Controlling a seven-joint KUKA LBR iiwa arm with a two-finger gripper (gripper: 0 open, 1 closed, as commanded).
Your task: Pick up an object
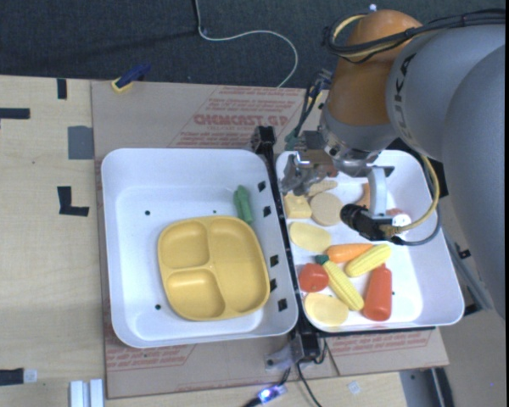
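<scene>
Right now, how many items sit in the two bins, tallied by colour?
Yellow: 4, the divided plate, two corn cobs, one pale slice
Cream: 3
Red or orange: 3
Green: 1
Total: 11, though the arm may hide more.

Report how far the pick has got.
Done: the gripper is low over the back of the right bin, above the pale food pieces. In hand: nothing visibly held. Left: grasp and lift one item; the corn, carrot and tomato lie untouched.
</scene>
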